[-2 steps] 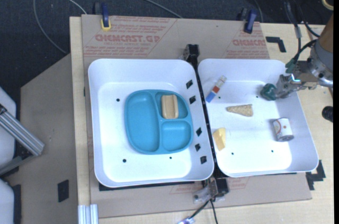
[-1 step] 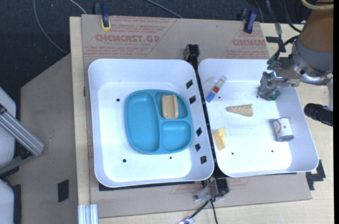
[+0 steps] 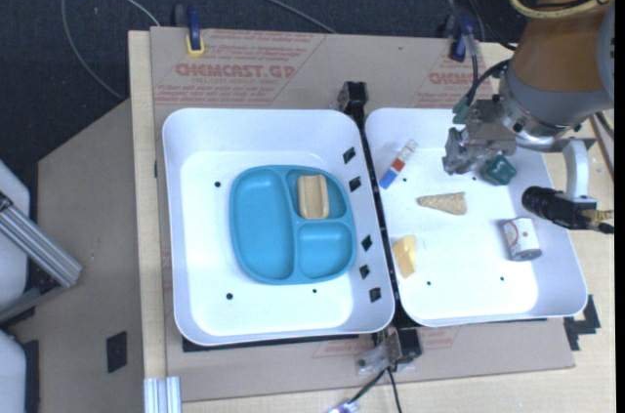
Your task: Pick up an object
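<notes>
My tool [image 3: 467, 157] hangs low over the right bin [image 3: 488, 299], beside a small green object [image 3: 501, 171], and I cannot tell its state.

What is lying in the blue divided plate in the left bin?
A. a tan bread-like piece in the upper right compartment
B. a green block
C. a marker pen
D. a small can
A: the blue divided plate holds a tan bread-like piece in its upper right compartment, while the small can and the marker pen lie in the right bin.
</notes>
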`<state>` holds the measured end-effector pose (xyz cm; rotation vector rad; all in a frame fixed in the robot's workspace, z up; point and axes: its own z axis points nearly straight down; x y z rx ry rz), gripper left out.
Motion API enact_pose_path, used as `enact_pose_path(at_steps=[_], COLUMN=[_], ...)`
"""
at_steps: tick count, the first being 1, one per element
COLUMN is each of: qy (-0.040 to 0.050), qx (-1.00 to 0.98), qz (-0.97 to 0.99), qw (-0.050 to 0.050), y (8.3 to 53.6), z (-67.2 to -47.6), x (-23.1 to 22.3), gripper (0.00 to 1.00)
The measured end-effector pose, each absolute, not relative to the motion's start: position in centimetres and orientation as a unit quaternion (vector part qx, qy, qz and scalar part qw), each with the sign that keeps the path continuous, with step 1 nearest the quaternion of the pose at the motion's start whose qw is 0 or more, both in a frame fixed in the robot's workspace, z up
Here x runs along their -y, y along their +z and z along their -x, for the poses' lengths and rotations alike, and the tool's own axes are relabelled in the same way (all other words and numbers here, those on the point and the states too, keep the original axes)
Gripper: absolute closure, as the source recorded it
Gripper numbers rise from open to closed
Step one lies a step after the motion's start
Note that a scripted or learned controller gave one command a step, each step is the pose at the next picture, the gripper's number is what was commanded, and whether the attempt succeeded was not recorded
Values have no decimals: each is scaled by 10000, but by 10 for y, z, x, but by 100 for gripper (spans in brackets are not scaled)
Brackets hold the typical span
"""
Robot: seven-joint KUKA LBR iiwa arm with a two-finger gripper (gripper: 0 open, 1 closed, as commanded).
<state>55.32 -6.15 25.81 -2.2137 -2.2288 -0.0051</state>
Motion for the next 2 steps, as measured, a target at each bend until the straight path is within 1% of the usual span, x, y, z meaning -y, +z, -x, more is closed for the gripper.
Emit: enact_pose_path(at_steps=[1,2], qy=[1,-15], qx=[7093,7096], qz=[7049,7047], qw=[23,5], y=[242,245], z=[-552,-560], x=[6,-54], gripper=[100,100])
